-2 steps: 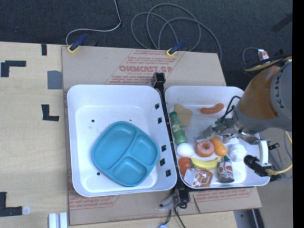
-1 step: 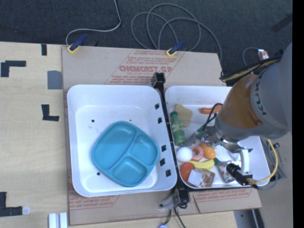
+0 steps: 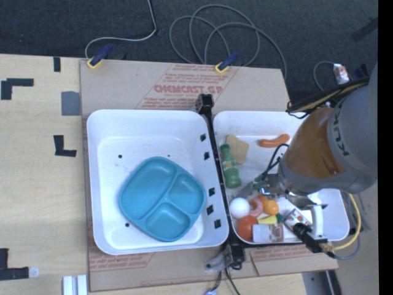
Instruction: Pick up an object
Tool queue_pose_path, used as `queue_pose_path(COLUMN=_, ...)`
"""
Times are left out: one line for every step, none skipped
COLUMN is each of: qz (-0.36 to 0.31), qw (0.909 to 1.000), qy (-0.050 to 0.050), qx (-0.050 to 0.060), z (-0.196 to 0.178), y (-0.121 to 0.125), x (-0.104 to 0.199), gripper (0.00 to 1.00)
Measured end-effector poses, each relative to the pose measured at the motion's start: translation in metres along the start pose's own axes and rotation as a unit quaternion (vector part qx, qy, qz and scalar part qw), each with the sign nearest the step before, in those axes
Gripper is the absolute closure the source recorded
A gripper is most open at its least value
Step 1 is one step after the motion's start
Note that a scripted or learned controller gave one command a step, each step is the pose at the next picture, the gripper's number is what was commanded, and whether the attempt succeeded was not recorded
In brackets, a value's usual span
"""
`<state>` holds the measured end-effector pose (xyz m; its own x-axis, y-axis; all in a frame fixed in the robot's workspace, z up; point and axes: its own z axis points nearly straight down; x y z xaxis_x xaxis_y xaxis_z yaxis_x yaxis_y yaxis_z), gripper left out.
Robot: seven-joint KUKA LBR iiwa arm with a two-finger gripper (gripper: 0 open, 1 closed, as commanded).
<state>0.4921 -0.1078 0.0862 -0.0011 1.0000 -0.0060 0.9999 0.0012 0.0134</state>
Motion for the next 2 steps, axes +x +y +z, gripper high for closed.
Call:
queue_pose_path(qz=0.000, qw=1.0000, qy=0.000, qx=0.002, z=-0.008, y=0.000, x=-0.001, gripper=1.00)
queue_pose_path(qz=-0.006, qw=1.0000, qy=0.005, qx=0.003, z=-0.101, y=0.052, x=0.096, gripper=1.00)
